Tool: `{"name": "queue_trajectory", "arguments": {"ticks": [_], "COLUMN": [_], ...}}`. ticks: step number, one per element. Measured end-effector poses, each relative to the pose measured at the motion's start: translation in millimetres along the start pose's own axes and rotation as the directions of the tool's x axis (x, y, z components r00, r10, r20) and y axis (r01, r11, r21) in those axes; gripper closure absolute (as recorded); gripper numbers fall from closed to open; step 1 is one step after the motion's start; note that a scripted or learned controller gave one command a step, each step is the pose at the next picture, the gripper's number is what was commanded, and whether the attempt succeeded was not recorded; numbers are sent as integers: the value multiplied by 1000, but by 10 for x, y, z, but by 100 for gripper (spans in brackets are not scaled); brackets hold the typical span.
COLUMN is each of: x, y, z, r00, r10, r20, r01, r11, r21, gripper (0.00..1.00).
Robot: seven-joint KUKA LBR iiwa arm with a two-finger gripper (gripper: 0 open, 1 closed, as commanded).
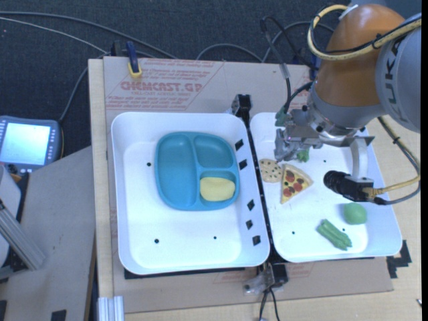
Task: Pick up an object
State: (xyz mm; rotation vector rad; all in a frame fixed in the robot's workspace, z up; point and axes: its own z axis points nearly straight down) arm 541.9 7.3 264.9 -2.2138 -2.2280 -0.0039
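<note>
One board point(164, 85) reads "CHEMCAST GP"; whether fingers point(289, 151) are open, cannot tell.

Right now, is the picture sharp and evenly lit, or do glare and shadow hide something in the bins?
In the camera view the focus is sharp on the blue plate, the pizza slice and the cookie. The white bins are bright but not washed out. The orange band carries a soft highlight, and the arm shades the hand, so its fingers are hard to read.
</note>
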Motion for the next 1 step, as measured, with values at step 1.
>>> {"name": "queue_trajectory", "arguments": {"ticks": [1], "x": [499], "y": [-46], "z": [178], "r00": [1000], "r10": [1], "r20": [0], "r01": [-1], "r11": [1000], "r21": [6], "gripper": [100]}}
